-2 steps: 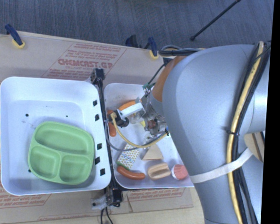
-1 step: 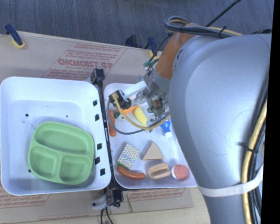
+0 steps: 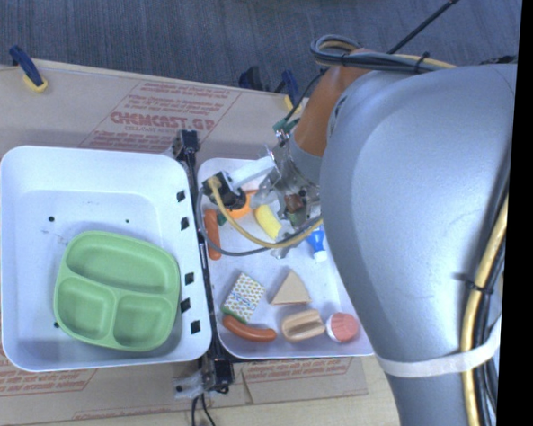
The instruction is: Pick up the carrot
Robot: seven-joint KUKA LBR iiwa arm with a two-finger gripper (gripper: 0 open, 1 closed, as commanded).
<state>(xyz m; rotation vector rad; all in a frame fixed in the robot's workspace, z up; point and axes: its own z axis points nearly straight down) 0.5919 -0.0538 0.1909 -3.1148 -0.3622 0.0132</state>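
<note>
The carrot (image 3: 212, 234) lies not yet picked up at the left wall of the right bin (image 3: 359, 347), near the gripper (image 3: 283, 200), whose jaws' state I cannot tell.
</note>
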